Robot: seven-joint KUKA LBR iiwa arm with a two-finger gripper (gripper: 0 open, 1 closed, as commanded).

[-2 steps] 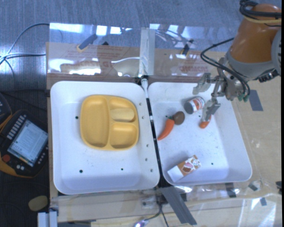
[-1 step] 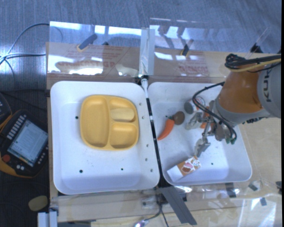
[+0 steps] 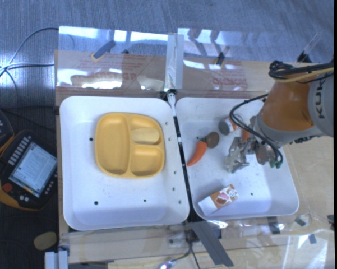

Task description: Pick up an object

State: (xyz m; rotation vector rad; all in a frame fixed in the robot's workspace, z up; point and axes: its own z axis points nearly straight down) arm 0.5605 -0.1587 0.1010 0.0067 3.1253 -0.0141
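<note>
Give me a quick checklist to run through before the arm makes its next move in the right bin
1. Gripper is over the right bin: ok.
2. Something held between the fingers: cannot tell.
3. Carrot lies free near the bin's left wall, apart from the gripper: ok.
4. Brown round object touches the carrot's top, so it may shift in a grab: not ok.
5. Snack packet lies alone near the front wall: ok.
6. Yellow divided tray sits in the left bin, out of the way: ok.
</note>
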